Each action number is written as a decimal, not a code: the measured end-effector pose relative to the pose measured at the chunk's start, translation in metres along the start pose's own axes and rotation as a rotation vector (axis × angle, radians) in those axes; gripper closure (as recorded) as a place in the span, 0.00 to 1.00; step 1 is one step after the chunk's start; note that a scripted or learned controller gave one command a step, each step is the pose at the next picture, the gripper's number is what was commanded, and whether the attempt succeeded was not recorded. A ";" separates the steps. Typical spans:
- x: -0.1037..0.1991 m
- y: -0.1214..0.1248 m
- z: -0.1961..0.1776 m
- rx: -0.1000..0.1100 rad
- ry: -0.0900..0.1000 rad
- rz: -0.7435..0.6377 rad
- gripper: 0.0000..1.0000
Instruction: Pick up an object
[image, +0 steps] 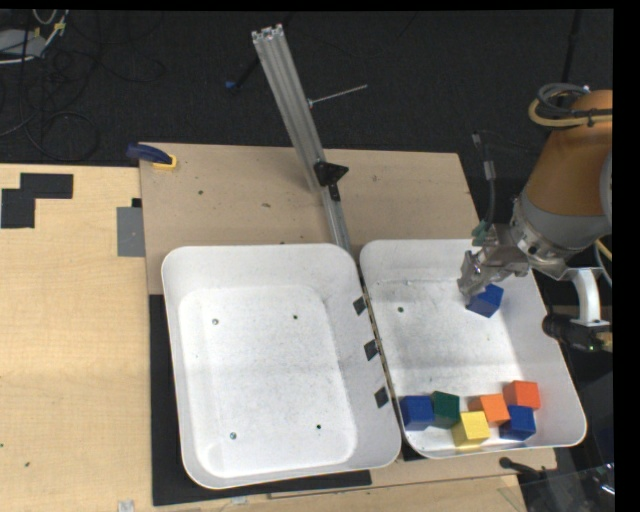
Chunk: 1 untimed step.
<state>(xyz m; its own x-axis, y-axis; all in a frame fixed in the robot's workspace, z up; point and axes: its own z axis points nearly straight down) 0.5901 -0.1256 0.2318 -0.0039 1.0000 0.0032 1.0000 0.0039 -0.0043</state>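
pincer (484, 282) pinching a blue cube (486, 300), fingers either side, cube seemingly clear of the right bin (440, 300) floor | progress: grasp judged made, lift under way or left | materials: matte hard-edged blocks (470, 412) clustered at the near rim; bins smooth speckled white plastic on a wooden tabletop (70, 330)

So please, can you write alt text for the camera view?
The robot hand holds a blue block above the right bin. Six more blocks cluster at that bin's near edge, beside the left bin.
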 end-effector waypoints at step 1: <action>0.046 -0.007 -0.007 -0.001 0.000 0.001 1.00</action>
<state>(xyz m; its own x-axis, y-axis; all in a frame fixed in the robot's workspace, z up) 0.5829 -0.0796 0.2390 -0.0032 1.0000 0.0029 1.0000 0.0032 -0.0037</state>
